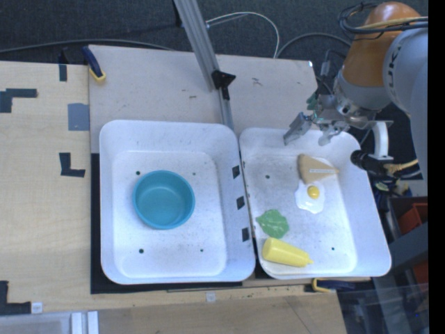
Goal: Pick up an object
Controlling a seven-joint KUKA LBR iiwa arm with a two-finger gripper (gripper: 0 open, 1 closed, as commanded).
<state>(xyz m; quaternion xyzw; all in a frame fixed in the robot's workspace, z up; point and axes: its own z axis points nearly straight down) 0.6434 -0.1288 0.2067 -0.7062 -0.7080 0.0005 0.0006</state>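
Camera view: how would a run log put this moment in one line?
gripper: open, holding nothing | above right bin far edge | nearest: cheese wedge

The two shallow white bins, left [115,186] and right [348,214], look like smooth plastic with a soft sheen and small dark specks. The round blue bowl [164,199] seems to be plastic too, smooth and slightly glossy. The yellow cone-shaped toy [285,253], the green leafy piece [272,222], the white fried egg with yellow yolk [310,197] and the tan wedge [314,168] all look like matt plastic. The pale surface [42,186] shows a light wood grain, matt, with dark tape patches. The slanted grey bar [198,37] looks like brushed metal. The grey metal pincer [311,129] appears dull, and the orange band [372,37] on the arm is glossy.
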